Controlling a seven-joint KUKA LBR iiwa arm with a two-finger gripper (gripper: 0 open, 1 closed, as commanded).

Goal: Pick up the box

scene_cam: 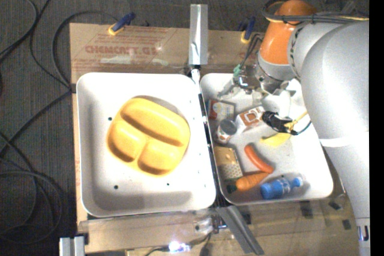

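Observation:
A small white and orange box point(251, 117) lies in the middle of the right bin point(321, 186). A flat card-like box with a red border point(222, 109) lies to its left, by the bin's left wall. My gripper point(245, 82) hangs over the far end of the right bin, just above and behind the white and orange box, under the orange band of the arm point(281, 42). The wrist body and its cables hide the tip. Nothing is seen held.
The right bin also holds a grey can point(228, 127), a brown packet point(227, 156), a red sausage point(259, 159), a carrot point(249, 181), a blue bottle point(281, 186) and a yellow banana point(276, 139). A yellow divided plate point(149, 135) lies in the left bin point(90, 189).

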